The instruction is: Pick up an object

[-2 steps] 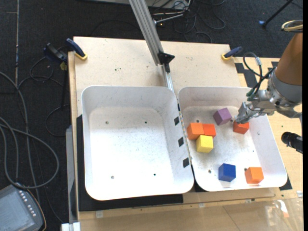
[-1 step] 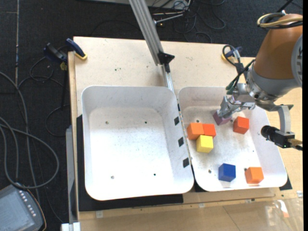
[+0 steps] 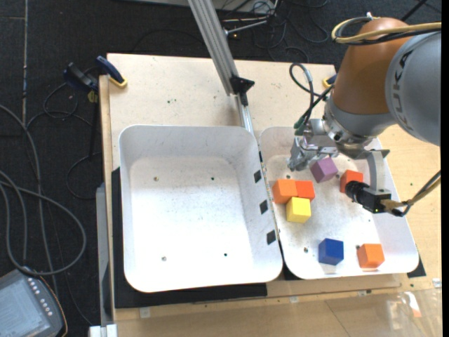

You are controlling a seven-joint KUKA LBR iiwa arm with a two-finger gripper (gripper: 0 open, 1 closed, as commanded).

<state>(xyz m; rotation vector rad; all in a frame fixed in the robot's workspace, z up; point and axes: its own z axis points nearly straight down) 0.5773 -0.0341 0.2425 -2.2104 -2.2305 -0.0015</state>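
Blocks lie scattered in the right bin point(image 3: 403, 255), which sits on the table point(image 3: 175, 83) beside the left bin point(image 3: 133, 146), the two touching along their inner walls. The arm point(image 3: 382, 69) reaches in from the right, and its jaws point(image 3: 300, 156) hang low over the right bin's far left corner. Whether they are apart or together cannot be told, as the wrist hides them from above.

A purple block point(image 3: 323, 168) lies tilted just beside the jaws, on their right; nothing shows between the fingers. An orange block point(image 3: 286, 189) lies nearer the bin's middle, touching a second orange one point(image 3: 305, 189) on its right, and a yellow block point(image 3: 298, 208) touches both from the near side. A red-orange block point(image 3: 351, 180) lies toward the bin's right edge, next to a black fitting point(image 3: 368, 199) on the arm. A blue block point(image 3: 331, 251) and another orange block point(image 3: 370, 255) sit apart along the bin's near edge.

A blue and yellow clamp point(image 3: 95, 76) grips the table's far left corner. A metal pole point(image 3: 214, 37) slants up from the far edge between the bins.
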